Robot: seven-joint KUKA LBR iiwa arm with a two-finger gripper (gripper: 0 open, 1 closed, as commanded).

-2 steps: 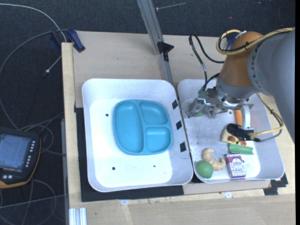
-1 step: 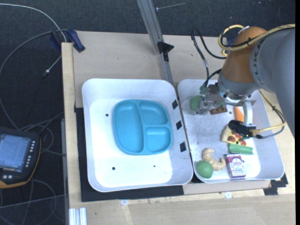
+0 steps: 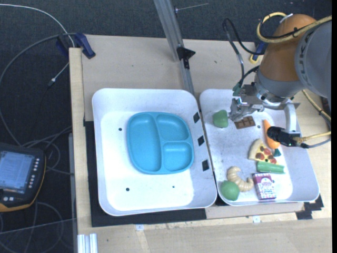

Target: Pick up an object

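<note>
- The arm (image 3: 295,46) is cut off by the right edge, so its upper links cannot be followed.
- The gripper (image 3: 241,111) is small and dark against the right bin (image 3: 310,186); how the jaws stand cannot be told.
- The brown block (image 3: 245,123) lies partly under the gripper; whether they touch is unclear.
- The orange piece (image 3: 271,136) is partly covered by a black fitting (image 3: 281,136).
- The print on the purple packet (image 3: 265,187) is too small to read.
- The handheld screen (image 3: 18,175) is cut by the left edge, its display blurred.
- The table (image 3: 131,62) runs past the bottom edge.
</note>
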